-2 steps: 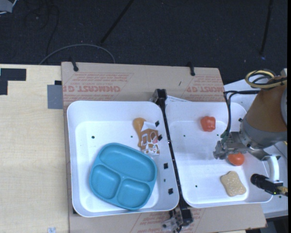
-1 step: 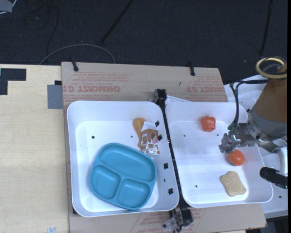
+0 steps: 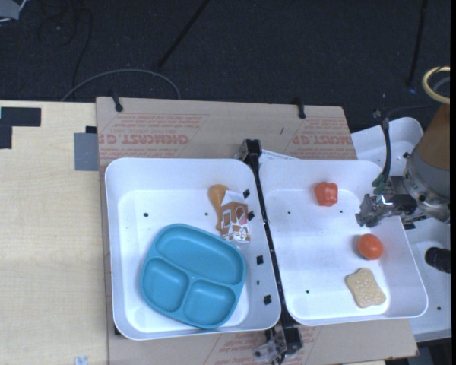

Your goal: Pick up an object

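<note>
From my station, the arm [image 3: 433, 147] is cut off at the right edge — only its orange-banded wrist section is in frame. The end effector [image 3: 372, 207] is too small and blurred for me to judge its fingers. The print on the small packet [image 3: 234, 223] in the left bin [image 3: 125, 226] is unreadable. The blue divided tray [image 3: 191, 276] hides part of that bin's floor — whatever lies beneath cannot be assessed.
</note>
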Controlling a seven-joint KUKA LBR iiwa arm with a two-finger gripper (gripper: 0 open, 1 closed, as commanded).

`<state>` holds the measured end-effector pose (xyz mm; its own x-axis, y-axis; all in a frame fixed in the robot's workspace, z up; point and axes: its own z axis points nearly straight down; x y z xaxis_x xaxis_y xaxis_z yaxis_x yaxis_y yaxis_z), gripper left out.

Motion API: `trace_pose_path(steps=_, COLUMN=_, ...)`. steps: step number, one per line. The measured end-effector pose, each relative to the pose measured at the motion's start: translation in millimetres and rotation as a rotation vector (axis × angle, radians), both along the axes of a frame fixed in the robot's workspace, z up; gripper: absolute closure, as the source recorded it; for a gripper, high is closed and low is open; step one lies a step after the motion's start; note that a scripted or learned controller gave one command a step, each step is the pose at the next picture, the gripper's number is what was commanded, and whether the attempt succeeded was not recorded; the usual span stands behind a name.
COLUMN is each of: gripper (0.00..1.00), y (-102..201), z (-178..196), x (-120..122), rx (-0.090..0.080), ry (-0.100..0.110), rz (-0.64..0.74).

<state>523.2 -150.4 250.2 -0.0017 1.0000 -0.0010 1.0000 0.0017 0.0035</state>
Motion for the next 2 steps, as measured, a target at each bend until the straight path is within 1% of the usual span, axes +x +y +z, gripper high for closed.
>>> trace_pose_path(steps=1, gripper=1.00, y=44.2, z=2.4, x=2.1, rx=0.003, ry=0.006, rz=0.002)
trace_pose_path(steps=2, gripper=1.00, y=107.8, z=-3.8, x=1.5, rx=0.004, ry=0.008, rz=0.004)
